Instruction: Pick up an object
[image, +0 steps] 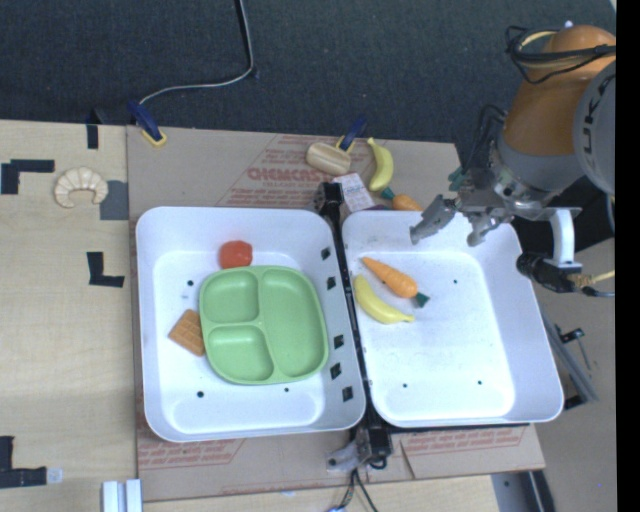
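Lowest in your view sits the right bin's (470, 405) bare white floor, well below the claw (453, 225). You can see the claw hanging over that bin's far rim with its two fingers (428, 224) spread wide and nothing between them. Down and to the left of the claw, near but not touching it, an orange carrot (391, 279) lies on the bin floor, and a yellow banana (381, 303) lies just beyond it, the two touching or nearly so. Either could serve as your object to pick.

Further left of the claw, in the left bin (160, 300), you have a green divided plate (264, 324), with a red round piece (236, 254) at its far edge and a tan cracker-like piece (188, 332) at its left edge.

Up and left of the claw, outside the bins, lie a second banana (380, 165), a bread roll (328, 157) and a small packet (352, 190). Far off to the left on the bench rests a croissant (80, 186).
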